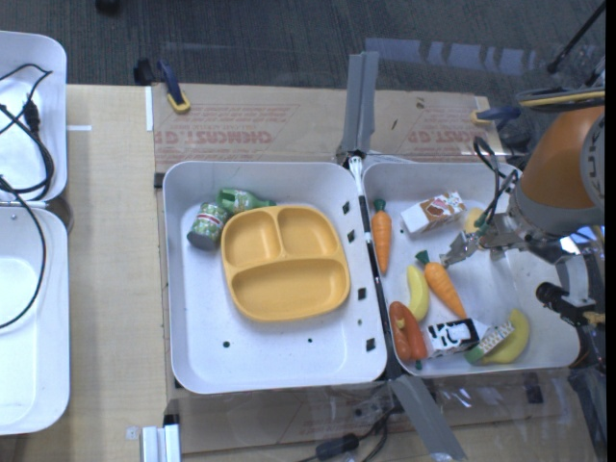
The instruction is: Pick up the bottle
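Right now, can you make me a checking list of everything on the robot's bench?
Surface: two white bins, left bin and right bin, side by side on a wooden bench.
Job's things: bottle lies in the left bin, at the yellow plate's upper left edge.
Clutter: right bin has two carrots, two bananas, a white box and a red thing.
Grippers: pincer over the right bin, nothing between its fingers, apart from the bottle.
Cables: black cables at far left.
Surroundings: cardboard, grey carpet.
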Available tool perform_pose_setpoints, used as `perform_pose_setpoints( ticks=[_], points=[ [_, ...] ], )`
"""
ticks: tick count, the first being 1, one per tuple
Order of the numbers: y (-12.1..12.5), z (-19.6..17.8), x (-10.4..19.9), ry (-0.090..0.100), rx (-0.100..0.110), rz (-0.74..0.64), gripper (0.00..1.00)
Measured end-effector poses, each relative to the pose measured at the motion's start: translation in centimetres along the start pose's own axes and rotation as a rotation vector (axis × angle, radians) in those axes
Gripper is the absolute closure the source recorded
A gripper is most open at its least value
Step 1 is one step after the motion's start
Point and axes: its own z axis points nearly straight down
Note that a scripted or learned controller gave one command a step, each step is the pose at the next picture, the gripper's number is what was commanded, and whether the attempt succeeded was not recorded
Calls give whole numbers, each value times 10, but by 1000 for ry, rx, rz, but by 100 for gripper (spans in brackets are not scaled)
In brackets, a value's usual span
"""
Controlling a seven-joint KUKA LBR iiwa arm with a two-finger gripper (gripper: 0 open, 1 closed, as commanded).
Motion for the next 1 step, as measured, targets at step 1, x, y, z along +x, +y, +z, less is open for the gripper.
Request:
perform_pose_setpoints(
  ticks=[1],
  points=[
    [85,-140,9,-3,-2,192,0]
  ],
)
